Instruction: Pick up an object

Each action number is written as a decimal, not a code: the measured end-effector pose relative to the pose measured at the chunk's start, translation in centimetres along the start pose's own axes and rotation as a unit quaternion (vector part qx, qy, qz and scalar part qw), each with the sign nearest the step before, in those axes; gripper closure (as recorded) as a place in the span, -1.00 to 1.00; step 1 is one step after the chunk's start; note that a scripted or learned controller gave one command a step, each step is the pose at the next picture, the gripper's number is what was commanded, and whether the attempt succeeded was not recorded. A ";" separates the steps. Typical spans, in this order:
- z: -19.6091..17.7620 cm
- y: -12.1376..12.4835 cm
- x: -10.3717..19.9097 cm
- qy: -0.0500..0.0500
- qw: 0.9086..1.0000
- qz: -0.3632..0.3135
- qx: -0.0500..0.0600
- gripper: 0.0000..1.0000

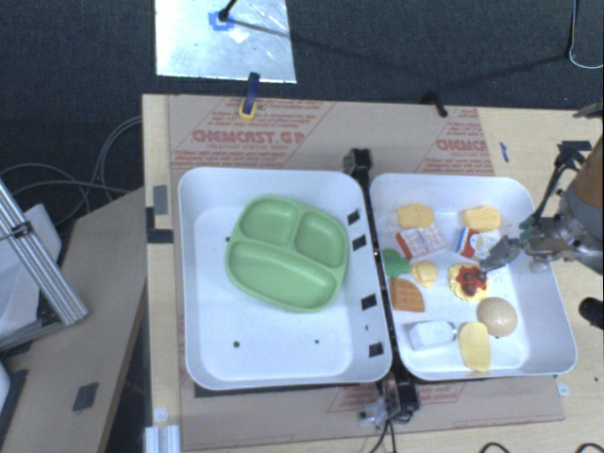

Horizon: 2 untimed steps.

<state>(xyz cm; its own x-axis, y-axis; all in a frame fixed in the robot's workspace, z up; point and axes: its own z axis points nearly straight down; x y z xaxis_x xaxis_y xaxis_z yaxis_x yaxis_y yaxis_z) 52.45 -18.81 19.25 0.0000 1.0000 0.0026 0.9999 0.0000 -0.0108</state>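
The right bin [545, 281] holds several toy food pieces. Among them are a yellow piece [415, 216], a second yellow piece [481, 218], a red and white packet [422, 242], a red and yellow piece [467, 281], an orange wedge [408, 295], a beige ball [497, 315], a white block [431, 333] and a yellow oblong [475, 345]. My gripper [497, 256] reaches in from the right over this bin. Its tip is just above the red and yellow piece and beside a white and blue packet [477, 243]. Nothing shows in its grasp.
The left bin [212, 347] bears a green divided plate [287, 252]. A black hinge strip [370, 253] runs between the bins. Both bins rest on a cardboard sheet [283, 135]. A shiny metal sheet [224, 26] lies beyond it at the back.
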 end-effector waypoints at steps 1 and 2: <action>-0.6 0.3 0.0 -0.002 1.000 -0.002 -0.006 -1.00; 5.5 0.0 0.6 0.000 1.000 -0.001 -0.004 -1.00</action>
<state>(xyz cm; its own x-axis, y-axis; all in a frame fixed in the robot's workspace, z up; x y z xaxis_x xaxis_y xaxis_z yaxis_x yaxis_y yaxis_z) 52.38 -18.20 13.79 -0.0016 1.0000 0.0017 1.0000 0.0016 -0.0034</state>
